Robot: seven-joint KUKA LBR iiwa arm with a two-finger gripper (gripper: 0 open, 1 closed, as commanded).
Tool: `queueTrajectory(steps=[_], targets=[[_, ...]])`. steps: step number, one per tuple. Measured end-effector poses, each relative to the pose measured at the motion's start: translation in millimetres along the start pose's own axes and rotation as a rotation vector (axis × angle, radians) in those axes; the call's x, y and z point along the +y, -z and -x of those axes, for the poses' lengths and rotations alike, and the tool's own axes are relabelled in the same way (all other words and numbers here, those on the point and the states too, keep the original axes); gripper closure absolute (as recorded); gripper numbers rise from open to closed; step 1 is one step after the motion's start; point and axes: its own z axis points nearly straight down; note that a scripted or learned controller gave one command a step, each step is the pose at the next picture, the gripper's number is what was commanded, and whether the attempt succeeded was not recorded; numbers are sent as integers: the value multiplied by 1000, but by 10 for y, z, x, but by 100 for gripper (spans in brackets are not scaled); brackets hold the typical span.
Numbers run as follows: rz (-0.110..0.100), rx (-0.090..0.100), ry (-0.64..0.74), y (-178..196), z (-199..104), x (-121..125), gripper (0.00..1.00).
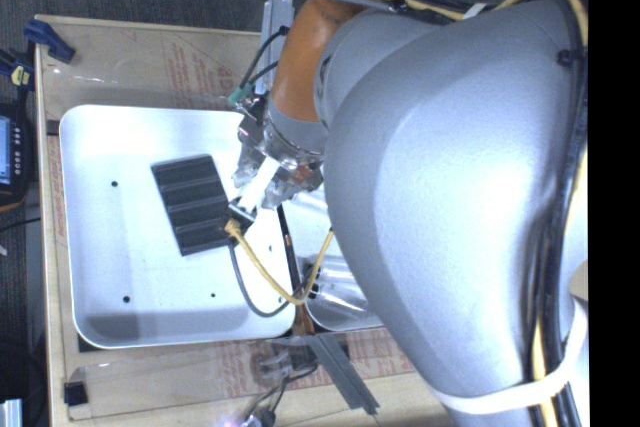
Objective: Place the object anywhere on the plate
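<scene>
The grey arm (450,195) reaches in over the right rim of the left bin (110,310), its broad, smooth, rounded casing bulking large on that side. The orange band (298,45) sits above the wrist, past the bin's far right corner, and from there the wrist bends down into the bin. The gripper (262,173) hangs low just inside the bin's right wall. It is seen from behind its own metal housing, so whether it is wide or narrow cannot be told, and nothing can be seen held in it. The task's object, a black ribbed slab (190,205), lies flat on the bin's floor near the middle. It is a matte rectangle with lengthwise grooves, turned at a slant to the bin's walls. Its right edge is just beside the gripper, though contact cannot be made out. The bin is a shallow tray of glossy white plastic with rounded corners and a few small dark dots on its floor. Beyond its right wall a corner of the right bin (340,307) shows. The bench (150,65) beneath is pale wood.
</scene>
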Motion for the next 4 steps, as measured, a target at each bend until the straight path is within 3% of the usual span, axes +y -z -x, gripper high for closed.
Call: queueTrajectory(steps=[1, 2, 3, 4], targets=[[-3, -3, 266, -201, -674, -688, 100], [2, -1, 106, -386, -860, 64, 100], [1, -1, 107, -385, -866, 56, 0], [-3, -2, 117, -299, -880, 30, 100]])
